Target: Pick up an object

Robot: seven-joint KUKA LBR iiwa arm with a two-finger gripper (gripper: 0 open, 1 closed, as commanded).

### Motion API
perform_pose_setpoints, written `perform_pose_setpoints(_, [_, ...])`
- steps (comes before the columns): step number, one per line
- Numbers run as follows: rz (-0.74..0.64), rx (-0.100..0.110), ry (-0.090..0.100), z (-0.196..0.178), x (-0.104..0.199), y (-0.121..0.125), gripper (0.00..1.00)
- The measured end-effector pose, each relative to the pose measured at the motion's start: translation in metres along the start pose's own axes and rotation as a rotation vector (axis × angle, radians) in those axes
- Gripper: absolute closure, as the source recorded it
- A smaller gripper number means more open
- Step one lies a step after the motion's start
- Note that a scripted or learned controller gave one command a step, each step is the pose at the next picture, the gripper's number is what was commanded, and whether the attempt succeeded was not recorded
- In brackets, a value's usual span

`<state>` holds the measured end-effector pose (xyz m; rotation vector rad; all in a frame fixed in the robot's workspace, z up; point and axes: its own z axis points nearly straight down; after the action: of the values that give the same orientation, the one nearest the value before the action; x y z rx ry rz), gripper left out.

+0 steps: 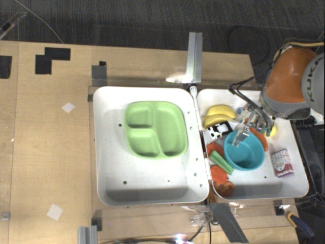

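My gripper (242,134) hangs over the right bin (299,182), just above the near rim of a blue bowl (246,151). Its fingers point down and left with a small gap between them, and nothing sits in that gap. A yellow banana (219,114) lies at the bin's back left. Beside it is a black-and-white patterned object (217,131). A green stick-shaped piece (221,162) and orange-red pieces (219,175) lie at the left front. A small can with a red label (281,162) rests to the right of the bowl.
The left bin (109,151) holds a green divided plate (155,128). A metal post (194,57) stands behind the divide between the bins. The grey arm with its orange band (287,80) reaches in over the right bin's back right corner.
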<state>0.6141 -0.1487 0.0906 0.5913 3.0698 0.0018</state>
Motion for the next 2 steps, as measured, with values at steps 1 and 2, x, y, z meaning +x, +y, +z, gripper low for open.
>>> perform_pose_setpoints(1, [0.105, 0.001, -0.002, -0.001, 0.027, 0.013, 0.0])
perform_pose_setpoints(2, [0.316, -0.001, -0.003, -0.002, 0.089, -0.012, 0.0])
